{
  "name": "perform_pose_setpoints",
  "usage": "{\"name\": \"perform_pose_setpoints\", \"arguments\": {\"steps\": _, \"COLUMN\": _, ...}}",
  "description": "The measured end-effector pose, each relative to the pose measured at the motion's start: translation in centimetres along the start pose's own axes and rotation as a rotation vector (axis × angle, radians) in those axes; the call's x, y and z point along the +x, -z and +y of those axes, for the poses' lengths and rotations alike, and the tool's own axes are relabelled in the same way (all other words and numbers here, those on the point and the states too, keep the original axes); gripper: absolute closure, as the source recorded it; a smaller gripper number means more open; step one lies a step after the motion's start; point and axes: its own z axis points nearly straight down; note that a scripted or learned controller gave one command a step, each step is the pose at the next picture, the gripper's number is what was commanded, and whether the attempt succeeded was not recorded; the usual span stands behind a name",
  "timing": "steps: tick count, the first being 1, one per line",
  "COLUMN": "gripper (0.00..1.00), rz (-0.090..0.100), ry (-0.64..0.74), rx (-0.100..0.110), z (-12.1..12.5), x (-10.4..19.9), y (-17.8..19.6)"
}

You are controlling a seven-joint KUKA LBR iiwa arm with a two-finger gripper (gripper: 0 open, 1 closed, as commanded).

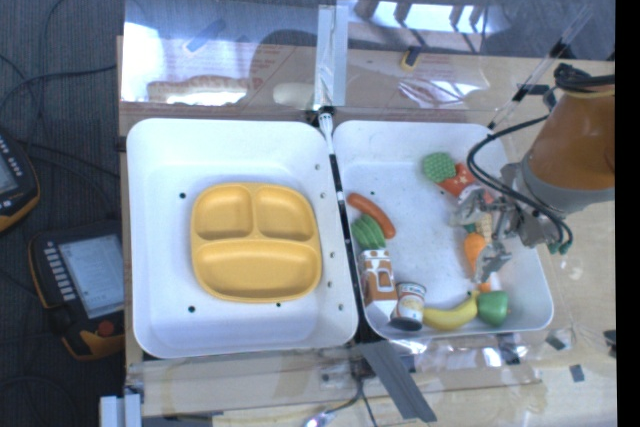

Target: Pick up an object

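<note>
Nearest you in the right bin (540, 310): a banana (449, 315) lies along the front wall, with a green piece (492, 307) at its right tip and a small jar (408, 305) at its left. Just behind sits a little carton (377, 276). Further in, a green vegetable (367, 232) rests beside a red sausage (371, 213). The end effector (492, 233) is down over the carrot (473, 249) on the bin's right side; you can't tell how wide it's spread, or whether it has anything. Behind it, a green bumpy piece (437, 166) touches a red one (459, 181). In the left bin (160, 165), a yellow divided plate (256, 240) sits centred.
</note>
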Motion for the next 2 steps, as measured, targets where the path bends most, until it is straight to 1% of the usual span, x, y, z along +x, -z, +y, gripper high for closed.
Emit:
{"name": "perform_pose_setpoints", "arguments": {"steps": 1, "gripper": 0.00, "rz": -0.011, "ry": -0.031, "rx": 0.001, "z": 0.56, "x": 1.89, "y": -0.84}}
{"name": "perform_pose_setpoints", "arguments": {"steps": 2, "gripper": 1.00, "rz": -0.006, "ry": -0.029, "rx": 0.003, "z": 0.61, "x": 1.86, "y": 0.10}}
